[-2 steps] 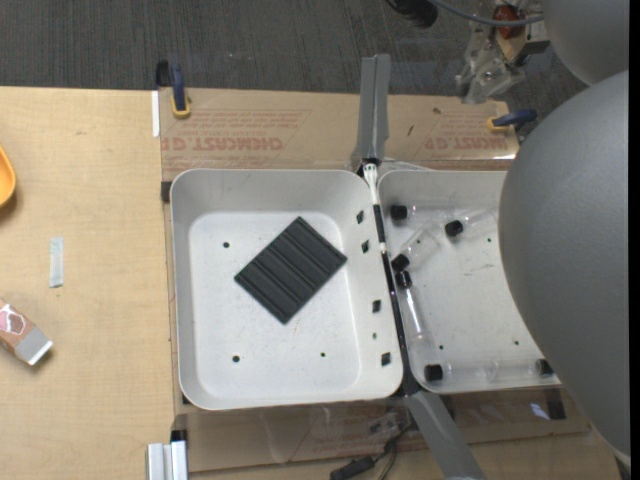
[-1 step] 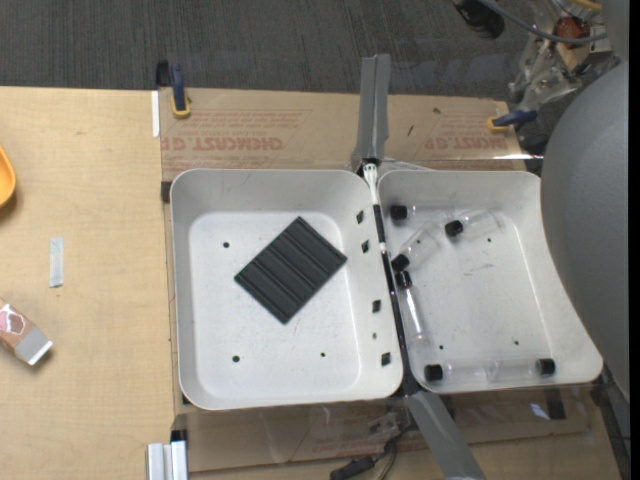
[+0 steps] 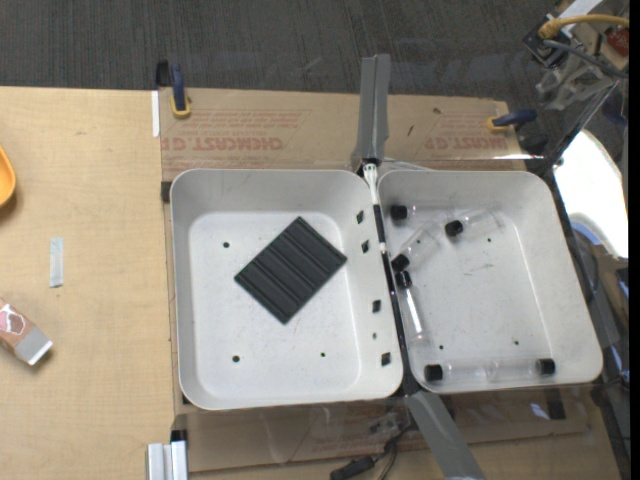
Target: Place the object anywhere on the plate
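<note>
On the far left of the surface [image 3: 90,168] lie odd bits that seem no part of the job: an orange edge [image 3: 4,180], a small grey strip [image 3: 56,263] and a wrapped packet [image 3: 24,334], all well apart from the bins. The left bin [image 3: 181,268] holds a dark ribbed square [image 3: 291,269], lying flat and turned cornerwise near the middle; I take this for the plate (it is the only flat landing place here), set in the open so a drop from above can reach it. Nothing rests on it, so the placing is not yet done. The right bin [image 3: 572,268] holds clear plastic pieces with small black knobs [image 3: 453,228], scattered along its left wall and near edge; the object is probably among them, though I cannot tell which. Cabled arm hardware [image 3: 578,43] sits at the top right, back from both bins, and whether the gripper is wide or narrow I cannot tell.
</note>
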